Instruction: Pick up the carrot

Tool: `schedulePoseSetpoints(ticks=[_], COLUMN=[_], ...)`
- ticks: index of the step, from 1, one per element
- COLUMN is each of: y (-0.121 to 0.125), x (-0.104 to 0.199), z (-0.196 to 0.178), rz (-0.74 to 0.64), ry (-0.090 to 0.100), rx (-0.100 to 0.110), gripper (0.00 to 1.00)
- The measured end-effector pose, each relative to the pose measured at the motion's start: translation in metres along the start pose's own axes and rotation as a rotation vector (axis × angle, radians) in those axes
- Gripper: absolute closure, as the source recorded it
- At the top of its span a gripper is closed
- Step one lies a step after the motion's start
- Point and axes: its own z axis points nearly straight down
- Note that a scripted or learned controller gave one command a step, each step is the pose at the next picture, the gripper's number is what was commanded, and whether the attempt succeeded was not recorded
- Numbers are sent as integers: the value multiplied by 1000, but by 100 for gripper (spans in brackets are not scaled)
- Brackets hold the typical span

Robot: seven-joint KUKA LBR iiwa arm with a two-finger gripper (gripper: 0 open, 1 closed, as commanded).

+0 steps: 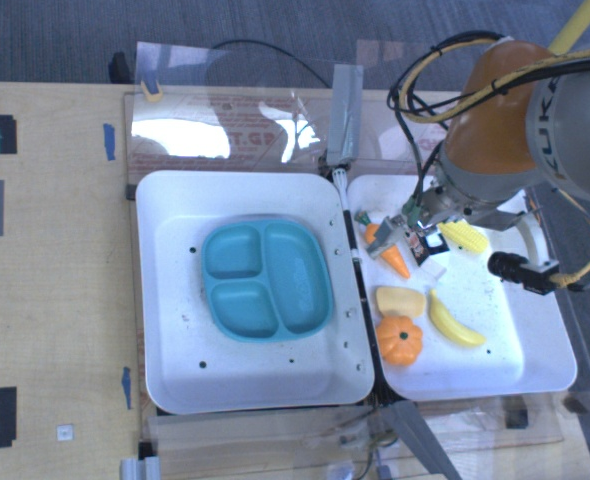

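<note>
Pumpkin [400,341] at 6 o'clock of right bin [545,353] | carrot [395,259] at 10, tip toward 5, touching gripper [395,236] | finger spread: cannot tell | likely light, stiff, smooth, tapered; best pinched across thick upper end

Gripper [393,236] tip crowds carrot [396,260] — grip unclear; arm [545,118] cut off at right edge.
</note>
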Motion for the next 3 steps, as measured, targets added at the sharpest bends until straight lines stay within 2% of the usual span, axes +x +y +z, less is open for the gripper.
schedulePoseSetpoints(ticks=[1, 2, 3], y=[1, 1, 2], x=[-1, -1, -2], z=[-11, -10, -21], rz=[2, 2, 3], ry=[-3, -3, -6], rx=[-6, -5, -11], gripper=[100, 0, 100])
